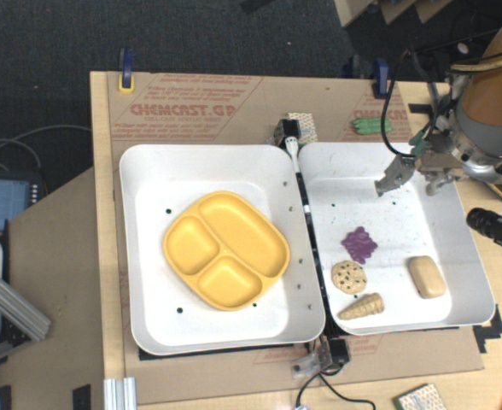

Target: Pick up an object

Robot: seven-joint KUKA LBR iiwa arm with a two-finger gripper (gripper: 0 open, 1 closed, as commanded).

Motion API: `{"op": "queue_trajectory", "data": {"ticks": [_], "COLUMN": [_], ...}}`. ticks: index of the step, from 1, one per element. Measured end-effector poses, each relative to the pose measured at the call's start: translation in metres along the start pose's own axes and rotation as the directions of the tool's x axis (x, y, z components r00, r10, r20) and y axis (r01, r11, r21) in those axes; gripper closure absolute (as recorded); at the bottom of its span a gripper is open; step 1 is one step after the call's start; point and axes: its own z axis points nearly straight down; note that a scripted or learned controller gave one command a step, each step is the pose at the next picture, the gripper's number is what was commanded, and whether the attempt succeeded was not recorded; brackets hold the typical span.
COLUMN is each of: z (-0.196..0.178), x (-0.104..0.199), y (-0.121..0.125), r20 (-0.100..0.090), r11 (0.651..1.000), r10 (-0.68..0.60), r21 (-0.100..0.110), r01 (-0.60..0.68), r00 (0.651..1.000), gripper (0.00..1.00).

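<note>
Two white bins share the bench; my gripper (411, 178) hangs open and empty over the right bin's (456, 229) far end, purple grapes (358, 244) lying nearer and leftward.

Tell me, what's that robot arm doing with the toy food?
The gripper hangs over the far end of the right bin, open and holding nothing. Nearer the front of that bin lie a purple grape bunch, a cookie, an ice cream cone and a bread roll. The left bin holds a yellow divided plate. Nothing is picked up yet.
</note>
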Motion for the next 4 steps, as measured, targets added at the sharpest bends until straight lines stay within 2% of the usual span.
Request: {"op": "queue_trajectory", "data": {"ticks": [1, 2, 3, 4], "z": [0.162, 0.156, 0.156, 0.155], "x": [0.002, 0.004, 0.009, -0.004], "y": [-0.016, 0.011, -0.065, 0.003], "r20": [-0.001, 0.001, -0.002, 0.003], "r11": [1.0, 1.0, 1.0, 1.0], "r10": [0.001, -0.002, 0.003, -0.002], "r21": [0.004, -0.003, 0.008, -0.006], "r01": [-0.001, 0.002, -0.003, 0.002], "r00": [1.0, 1.0, 1.0, 1.0], "gripper": [0.0, 0.0, 0.0, 0.0]}}
